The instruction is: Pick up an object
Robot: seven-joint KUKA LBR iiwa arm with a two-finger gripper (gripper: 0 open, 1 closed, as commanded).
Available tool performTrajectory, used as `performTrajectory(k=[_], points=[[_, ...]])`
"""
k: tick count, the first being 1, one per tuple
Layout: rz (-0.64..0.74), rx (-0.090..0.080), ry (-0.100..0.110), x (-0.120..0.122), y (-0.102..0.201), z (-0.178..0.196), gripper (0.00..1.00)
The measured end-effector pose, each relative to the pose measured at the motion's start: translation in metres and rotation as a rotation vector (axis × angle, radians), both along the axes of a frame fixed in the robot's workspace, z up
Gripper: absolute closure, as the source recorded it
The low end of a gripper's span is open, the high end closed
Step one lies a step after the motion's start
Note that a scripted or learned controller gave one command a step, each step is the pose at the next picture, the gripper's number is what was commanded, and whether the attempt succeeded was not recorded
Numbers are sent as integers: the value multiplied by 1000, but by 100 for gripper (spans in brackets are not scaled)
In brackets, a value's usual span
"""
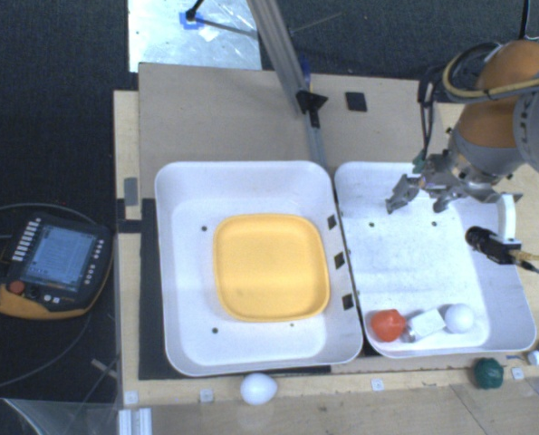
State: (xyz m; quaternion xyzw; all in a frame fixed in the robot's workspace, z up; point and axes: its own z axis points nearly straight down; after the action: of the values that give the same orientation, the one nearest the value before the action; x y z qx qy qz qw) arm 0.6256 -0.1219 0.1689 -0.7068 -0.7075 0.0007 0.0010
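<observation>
Two shallow white bins sit side by side on the worktop (224, 107). The left bin (174, 243) holds a yellow square plate (272, 267) with rounded corners, lying flat near its middle. In the right bin (414, 261), three small things are gathered along the near edge. A red ball (387, 324) lies towards the near-left corner, with a small white block (425, 323) just beside it. A white ball (459, 316) lies at the block's other end.

The arm reaches in from the right, and its claw (417, 204) hangs over the far part of the right bin, well apart from those three things. Its two fingers (396, 198) are spread apart with nothing between them.

Outside the bins, a white egg-shaped thing (258, 389) lies on the worktop just in front of the left bin. A dark green ball (488, 372) lies by the near-right corner of the right bin. A control pendant (47, 270) with a lit screen lies off the worktop to the left.
</observation>
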Motion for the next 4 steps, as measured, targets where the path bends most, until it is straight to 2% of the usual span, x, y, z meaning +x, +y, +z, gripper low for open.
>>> performTrajectory(k=[1, 2, 3, 4], points=[[0, 0, 1, 5, 1, -61, 0], [0, -1, -2, 5, 1, -79, 0], [-1, -1, -5, 6, 1, -67, 100], [0, -1, -7, 5, 0, -25, 100]])
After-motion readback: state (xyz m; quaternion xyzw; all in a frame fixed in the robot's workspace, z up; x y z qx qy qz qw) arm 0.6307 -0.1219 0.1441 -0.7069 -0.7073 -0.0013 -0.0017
